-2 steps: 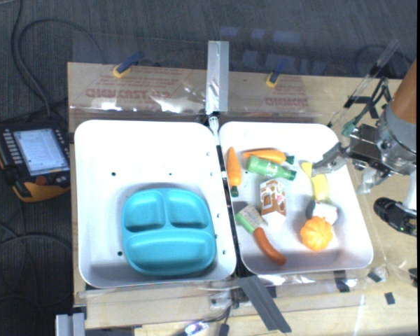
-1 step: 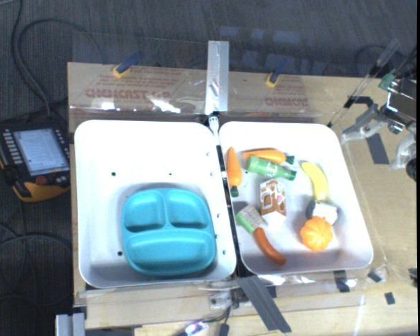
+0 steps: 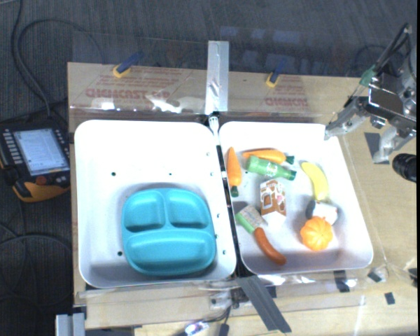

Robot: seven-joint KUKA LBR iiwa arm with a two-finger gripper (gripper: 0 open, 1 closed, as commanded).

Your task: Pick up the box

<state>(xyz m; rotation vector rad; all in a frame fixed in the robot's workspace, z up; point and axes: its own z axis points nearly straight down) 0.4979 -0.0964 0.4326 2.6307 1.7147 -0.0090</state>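
The gripper point(image 3: 350, 121) hangs at the right, seemingly tilted.

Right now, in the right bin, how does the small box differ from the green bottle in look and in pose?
The box is brown and white with flat faces; the green bottle is round-bodied with a dark cap. The box is squat and sits near the middle of the right bin; the bottle is longer and slimmer and lies on its side closer to the far wall. Both are small and rest on the white floor.
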